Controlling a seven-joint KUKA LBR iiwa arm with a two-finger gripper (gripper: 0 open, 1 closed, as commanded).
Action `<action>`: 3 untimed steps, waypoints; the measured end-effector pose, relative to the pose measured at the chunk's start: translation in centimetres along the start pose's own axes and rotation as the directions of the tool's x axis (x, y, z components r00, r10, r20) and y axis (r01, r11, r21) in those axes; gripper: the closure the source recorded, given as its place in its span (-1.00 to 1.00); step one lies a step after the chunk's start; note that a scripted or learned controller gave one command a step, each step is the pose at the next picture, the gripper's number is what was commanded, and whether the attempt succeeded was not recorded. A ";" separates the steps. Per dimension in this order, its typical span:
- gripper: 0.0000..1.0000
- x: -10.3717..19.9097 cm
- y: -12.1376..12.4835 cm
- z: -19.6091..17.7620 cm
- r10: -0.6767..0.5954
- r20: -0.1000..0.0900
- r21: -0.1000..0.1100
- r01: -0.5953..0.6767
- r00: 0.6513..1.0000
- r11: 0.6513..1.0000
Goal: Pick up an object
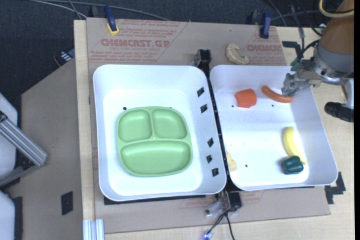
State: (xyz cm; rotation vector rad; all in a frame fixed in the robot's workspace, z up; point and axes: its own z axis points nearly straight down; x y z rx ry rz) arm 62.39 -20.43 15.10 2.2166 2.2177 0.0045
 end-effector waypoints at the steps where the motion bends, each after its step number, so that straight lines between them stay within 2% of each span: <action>1: 1.00 -0.3 0.2 -4.4 0.000 -0.001 0.001 0.000 1.000 1.000; 2: 1.00 -0.3 0.4 -9.8 -0.001 0.000 -0.002 0.001 1.000 1.000; 3: 1.00 5.1 0.2 -10.7 -0.006 -0.005 0.006 0.006 1.000 1.000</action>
